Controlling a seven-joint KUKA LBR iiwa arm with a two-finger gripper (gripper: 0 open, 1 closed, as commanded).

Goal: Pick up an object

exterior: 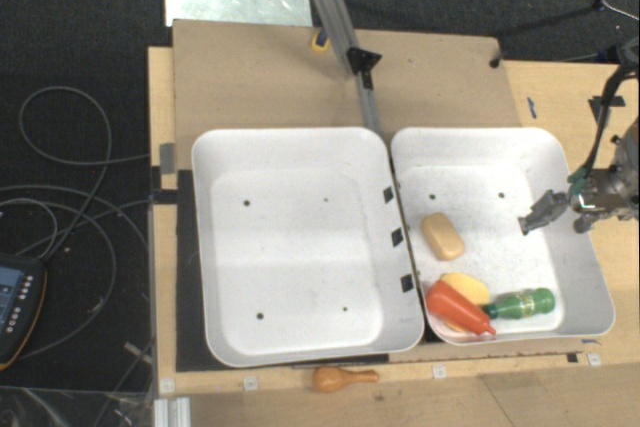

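So in the camera view the bench is carrying two white bins side by side. The right bin (540, 155) is holding everything. A tan, soap-like block (442, 237) is lying near that bin's left wall, about halfway down. Down in the near-left corner, an orange carrot-shaped toy (460, 309) is sitting tilted, with a yellow piece (468, 286) tucked right behind it, touching. A green bottle (522, 303) is lying on its side along the near edge, its red-tipped end touching the carrot toy.

The gripper (533, 217) is reaching in over the right bin's right edge, hanging roughly halfway down it, well apart from the pile in the corner and from the tan block. Nothing is sitting between its fingers. Honestly it's blurry there, so I cannot tell how wide it's standing.

The left bin (215, 155) is just showing its bare floor with a few dark dots. Off the bins, an orange-brown pear-shaped thing (343, 377) is lying on the bench's near edge, just in front of the left bin's near-right corner. A grey pole (330, 0) is slanting across the bench's far side.
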